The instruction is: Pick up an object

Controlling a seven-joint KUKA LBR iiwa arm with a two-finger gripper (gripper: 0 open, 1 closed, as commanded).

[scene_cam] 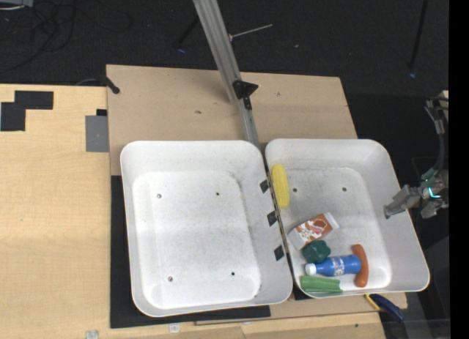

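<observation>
The right bin [381,156] holds several small objects. A yellow corn cob [280,186] lies along its left wall. Toward the front are a red and white packet [315,228], a dark green lump [316,250], a blue bottle [337,265] lying on its side, an orange-red sausage [359,265] and a green pod-shaped piece [320,285] at the front rim. My gripper [400,204] hangs at the right rim of this bin, well apart from all the objects, with nothing seen in it. Most of the arm is cut off at the view's right.
The left bin [139,184] stands beside the right one, with black clips along the shared wall. A slanted metal rail [220,45] rises behind the bins. Bare brown board [176,103] lies behind them, and a light wood bench [51,206] is to the left.
</observation>
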